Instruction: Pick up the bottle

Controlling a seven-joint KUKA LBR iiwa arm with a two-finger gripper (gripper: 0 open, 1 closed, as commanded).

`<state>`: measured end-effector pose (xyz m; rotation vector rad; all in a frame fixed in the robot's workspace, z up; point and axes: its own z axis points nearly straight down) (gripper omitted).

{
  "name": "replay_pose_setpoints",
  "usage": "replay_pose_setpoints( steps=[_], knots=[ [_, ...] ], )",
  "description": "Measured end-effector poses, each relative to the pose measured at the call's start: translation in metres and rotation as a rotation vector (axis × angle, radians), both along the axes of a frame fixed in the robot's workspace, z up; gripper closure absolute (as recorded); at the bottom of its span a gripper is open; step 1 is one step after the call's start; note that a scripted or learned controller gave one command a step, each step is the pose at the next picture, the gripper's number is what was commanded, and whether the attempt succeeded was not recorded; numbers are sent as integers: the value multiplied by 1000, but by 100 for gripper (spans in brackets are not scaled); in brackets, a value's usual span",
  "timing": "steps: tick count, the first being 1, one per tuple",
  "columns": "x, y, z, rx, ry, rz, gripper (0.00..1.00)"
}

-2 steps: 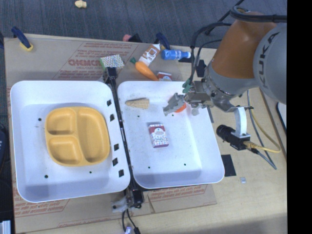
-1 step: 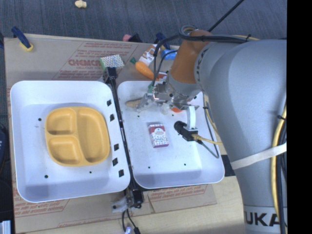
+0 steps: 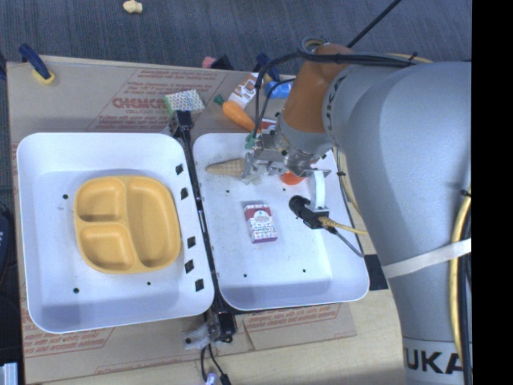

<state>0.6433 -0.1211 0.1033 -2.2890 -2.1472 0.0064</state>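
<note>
There are 2 white bins (image 3: 36, 215) (image 3: 341, 283), 1 yellow divided plate (image 3: 127, 223), 1 small red box (image 3: 260, 221) and 1 cone (image 3: 224, 167).

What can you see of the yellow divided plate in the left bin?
The yellow plate lies flat, face up, near the middle of the left bin. It looks like matte plastic, a rounded rectangle with three compartments: two smaller ones on its left, one long one on its right. It rests on the bin floor, clear of the walls.

Grey arm (image 3: 401, 183) reaching in from the right side, orange band (image 3: 309, 95) above the wrist, wrist bent downward, gripper (image 3: 258, 165) low near the upper part of the frame, probably pointing down, details too blurred.
</note>
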Motion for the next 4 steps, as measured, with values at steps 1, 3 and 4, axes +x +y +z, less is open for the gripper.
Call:
replay_pose_setpoints(
  steps=[1, 3, 4],
  knots=[
    [-61, 136, 88, 0, 0, -306, 100],
    [-168, 145, 88, 2, 1, 184, 100],
    [-167, 73, 163, 1, -4, 332, 100]
  ],
)
